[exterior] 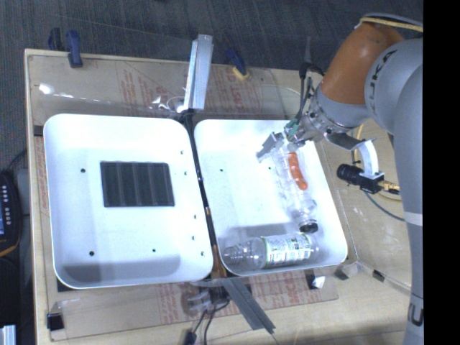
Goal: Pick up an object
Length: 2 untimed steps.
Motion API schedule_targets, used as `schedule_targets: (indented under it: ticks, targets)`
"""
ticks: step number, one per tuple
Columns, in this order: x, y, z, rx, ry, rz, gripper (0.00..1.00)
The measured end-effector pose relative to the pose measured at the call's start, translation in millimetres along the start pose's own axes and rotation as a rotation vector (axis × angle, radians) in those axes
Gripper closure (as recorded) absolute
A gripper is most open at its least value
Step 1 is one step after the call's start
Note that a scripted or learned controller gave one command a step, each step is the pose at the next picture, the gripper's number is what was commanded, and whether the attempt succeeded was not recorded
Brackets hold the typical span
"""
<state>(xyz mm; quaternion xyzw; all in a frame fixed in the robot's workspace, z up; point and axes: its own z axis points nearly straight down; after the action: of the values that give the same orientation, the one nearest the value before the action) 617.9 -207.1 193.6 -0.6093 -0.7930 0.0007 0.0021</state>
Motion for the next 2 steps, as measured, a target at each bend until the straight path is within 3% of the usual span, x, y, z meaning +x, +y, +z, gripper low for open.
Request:
schedule_targets:
  ticks: [1,2]
  targets:
    - [-3,-1,-33,-0.003,-0.003,0.057,0.00]
    - [16,-21,-45,-0.001,-0.002,-0.127,0.00]
